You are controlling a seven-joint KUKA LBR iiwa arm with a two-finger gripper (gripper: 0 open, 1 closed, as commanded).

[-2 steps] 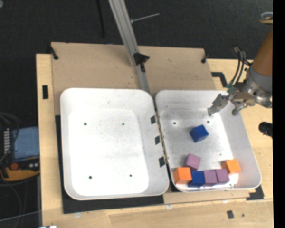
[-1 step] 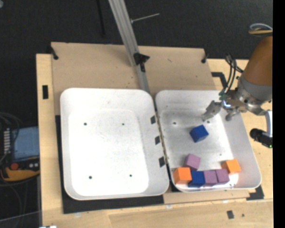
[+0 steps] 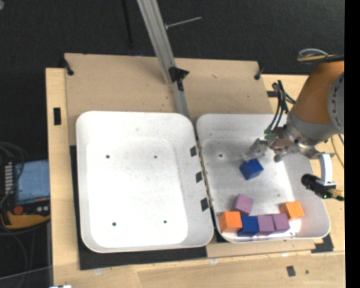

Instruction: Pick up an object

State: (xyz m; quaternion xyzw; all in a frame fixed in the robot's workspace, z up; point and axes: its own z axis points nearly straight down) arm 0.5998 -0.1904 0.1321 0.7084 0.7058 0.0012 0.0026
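Note:
A blue cube (image 3: pixel 251 169) lies tilted near the middle of the right bin (image 3: pixel 219 137). My gripper (image 3: pixel 266 153) hangs just above and to the right of it, with its fingers spread apart. The left fingertip (image 3: pixel 254 150) is right over the cube's upper edge, and the cube is not between the fingers. Along the bin's near edge lie a purple cube (image 3: pixel 243 204), an orange cube (image 3: pixel 231 221), a second blue cube (image 3: pixel 249 225), two more purple cubes (image 3: pixel 266 223) (image 3: pixel 281 222) and another orange cube (image 3: pixel 294 209).
The left bin (image 3: pixel 135 179) sits beside the right one, a hinged divider between them. A slanted metal rail (image 3: pixel 162 44) rises from behind the bins. A black fixture (image 3: pixel 317 186) sticks out at the right bin's right rim.

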